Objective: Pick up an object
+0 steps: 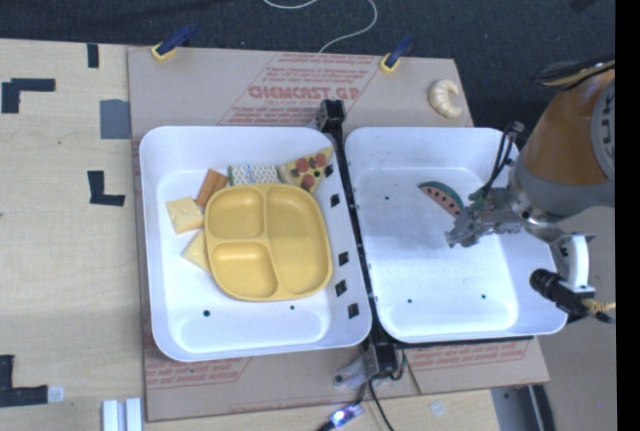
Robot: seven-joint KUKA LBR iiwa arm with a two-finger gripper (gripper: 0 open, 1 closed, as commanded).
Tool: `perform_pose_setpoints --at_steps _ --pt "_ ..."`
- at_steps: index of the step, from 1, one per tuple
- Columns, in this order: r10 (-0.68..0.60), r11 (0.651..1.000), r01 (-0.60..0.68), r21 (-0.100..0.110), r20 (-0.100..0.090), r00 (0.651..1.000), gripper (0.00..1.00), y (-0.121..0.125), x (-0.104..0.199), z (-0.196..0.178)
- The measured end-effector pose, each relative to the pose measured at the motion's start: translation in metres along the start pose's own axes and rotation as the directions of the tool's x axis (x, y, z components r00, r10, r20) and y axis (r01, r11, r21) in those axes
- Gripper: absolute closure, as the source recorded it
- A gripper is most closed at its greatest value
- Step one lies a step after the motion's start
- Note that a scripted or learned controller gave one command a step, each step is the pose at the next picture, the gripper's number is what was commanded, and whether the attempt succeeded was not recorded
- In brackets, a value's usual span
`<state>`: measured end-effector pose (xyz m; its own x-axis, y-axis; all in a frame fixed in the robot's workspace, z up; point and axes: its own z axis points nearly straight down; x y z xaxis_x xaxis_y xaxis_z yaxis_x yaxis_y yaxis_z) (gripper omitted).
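**End effector low in right bin beside watermelon-slice toy**

Camera view: The bench [60,249] carries a cardboard sheet [300,89] on which two shallow white bins sit side by side. The left bin [165,319] holds a yellow divided plate [268,241] lying flat near its centre. Several small flat pieces lie against the plate's left and far edges: a pale cracker-like square [184,214], a brown piece [210,186], and a speckled item with red dots [308,167] at the far right of that bin; their exact nature cannot be told.

The right bin [440,314] contains a small curved toy resembling a watermelon slice [437,193], green rind with a red inner face, lying in the far half. The arm [570,154] reaches in from the right. Its end effector [468,231] sits low over the bin floor, just near-right of the slice. Whether it touches the slice, and how far it is open, cannot be told.

A pale, rounded object [446,98] rests on the cardboard beyond the right bin.
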<state>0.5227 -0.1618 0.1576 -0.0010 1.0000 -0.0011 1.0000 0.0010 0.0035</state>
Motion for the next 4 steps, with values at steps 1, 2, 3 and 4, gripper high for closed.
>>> perform_pose_setpoints --at_steps 1,2,3,4 --pt "-0.001 1.000 0.001 0.001 0.000 1.000 1.00 0.002 0.003 -0.043" --pt "-0.001 1.000 0.001 0.003 -0.001 1.000 1.00 0.003 0.004 -0.068" --pt "-0.005 1.000 0.005 0.005 -0.003 1.000 1.00 -0.002 0.051 -0.074" --pt "-0.007 1.000 0.007 0.006 -0.004 1.000 1.00 -0.013 0.107 -0.079"
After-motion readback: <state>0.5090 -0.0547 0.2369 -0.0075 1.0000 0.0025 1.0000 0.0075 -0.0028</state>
